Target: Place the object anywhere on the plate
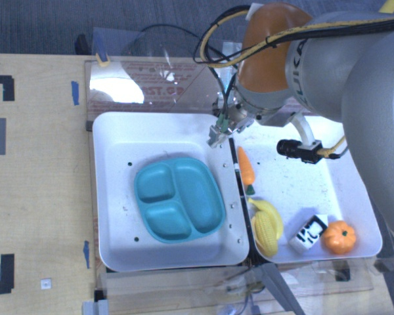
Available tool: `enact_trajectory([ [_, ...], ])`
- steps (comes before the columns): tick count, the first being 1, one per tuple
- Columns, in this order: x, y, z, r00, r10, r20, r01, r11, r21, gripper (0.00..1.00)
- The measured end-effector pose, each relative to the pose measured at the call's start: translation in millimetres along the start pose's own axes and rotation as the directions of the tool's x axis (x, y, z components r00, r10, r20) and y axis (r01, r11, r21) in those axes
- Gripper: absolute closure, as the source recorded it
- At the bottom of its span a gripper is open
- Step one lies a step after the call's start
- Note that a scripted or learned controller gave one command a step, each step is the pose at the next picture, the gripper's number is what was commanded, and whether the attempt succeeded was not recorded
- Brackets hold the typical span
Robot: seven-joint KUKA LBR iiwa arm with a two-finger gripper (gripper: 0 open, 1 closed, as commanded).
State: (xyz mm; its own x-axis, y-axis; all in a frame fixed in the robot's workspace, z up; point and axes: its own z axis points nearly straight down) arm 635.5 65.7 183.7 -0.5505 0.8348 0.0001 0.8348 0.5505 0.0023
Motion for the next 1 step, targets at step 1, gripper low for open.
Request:
enact_trajectory([
  [1,-1.9,-0.4,-1.6,1.000,0.002,0.003,-0.002,1.000,-0.001,0.00],
])
